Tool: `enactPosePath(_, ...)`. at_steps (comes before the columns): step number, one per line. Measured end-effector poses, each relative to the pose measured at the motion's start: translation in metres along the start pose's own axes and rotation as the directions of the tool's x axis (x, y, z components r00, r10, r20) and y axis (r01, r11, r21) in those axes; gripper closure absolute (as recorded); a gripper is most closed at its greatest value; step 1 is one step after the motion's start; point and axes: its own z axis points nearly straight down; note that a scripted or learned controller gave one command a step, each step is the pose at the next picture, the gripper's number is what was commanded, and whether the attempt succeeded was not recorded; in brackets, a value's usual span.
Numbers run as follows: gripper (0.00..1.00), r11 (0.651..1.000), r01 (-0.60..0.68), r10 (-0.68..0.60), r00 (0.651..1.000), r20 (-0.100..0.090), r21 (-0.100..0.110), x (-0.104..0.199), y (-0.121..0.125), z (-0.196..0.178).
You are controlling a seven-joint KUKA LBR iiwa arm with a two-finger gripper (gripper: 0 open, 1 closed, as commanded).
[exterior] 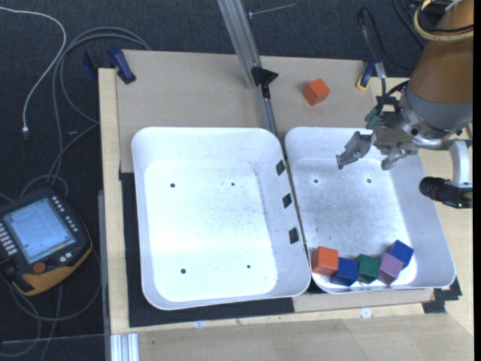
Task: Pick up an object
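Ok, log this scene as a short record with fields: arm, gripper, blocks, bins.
arm: reaches in from the right, over the right bin
gripper: above the far half of the right bin, fingers spread, nothing between them
blocks in right bin: orange, blue, green, purple, second blue, clustered at the near edge
loose block: orange, on the bench beyond the bins
left bin: white, beside the right bin
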Motion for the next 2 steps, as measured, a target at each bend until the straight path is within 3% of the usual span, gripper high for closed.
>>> enactPosePath(1, 0.00, 1.000, 0.006, -0.006, 1.000, -0.003, 0.008, 0.050, 0.033, 0.064)
enactPosePath(2, 0.00, 1.000, 0.008, -0.008, 1.000, -0.002, -0.004, 0.116, 0.070, 0.060)
